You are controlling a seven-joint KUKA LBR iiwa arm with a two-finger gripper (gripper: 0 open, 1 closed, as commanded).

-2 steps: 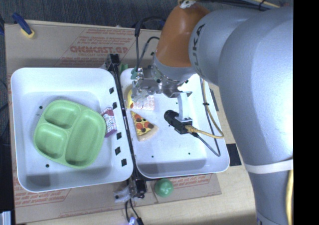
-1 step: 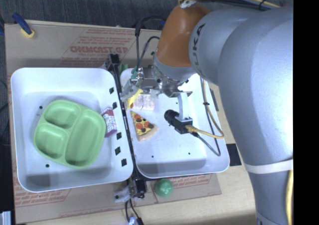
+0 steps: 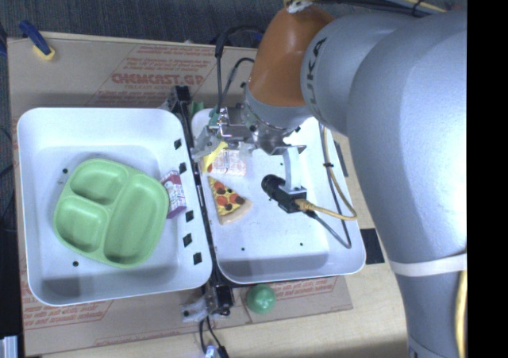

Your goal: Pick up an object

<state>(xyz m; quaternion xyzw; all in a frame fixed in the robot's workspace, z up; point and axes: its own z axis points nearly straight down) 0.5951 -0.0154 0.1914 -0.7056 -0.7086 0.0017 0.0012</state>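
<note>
My hand [image 3: 226,132] is low over the upper left corner of the right bin [image 3: 317,257], and I cannot tell how it is set, because the wrist and its metal fittings cover it from this angle. Just under it lies something yellow with a pale, see-through part [image 3: 222,160]; I can't make out what it is. Touching or nearly touching that, a little nearer the camera, lies the toy pizza slice [image 3: 228,200], flat on the bin floor close to the divider.

I judge the slice a light, stiff piece, probably plastic or wood, thin and flat, so it offers little height to pinch. I would take it across its narrow width near the crust, coming straight down.

In the left bin [image 3: 40,142] sit a green divided plate [image 3: 111,211] and a small purple packet [image 3: 175,192] by the divider. A green ball [image 3: 259,298] rests on the tabletop [image 3: 143,71] outside the bins.
</note>
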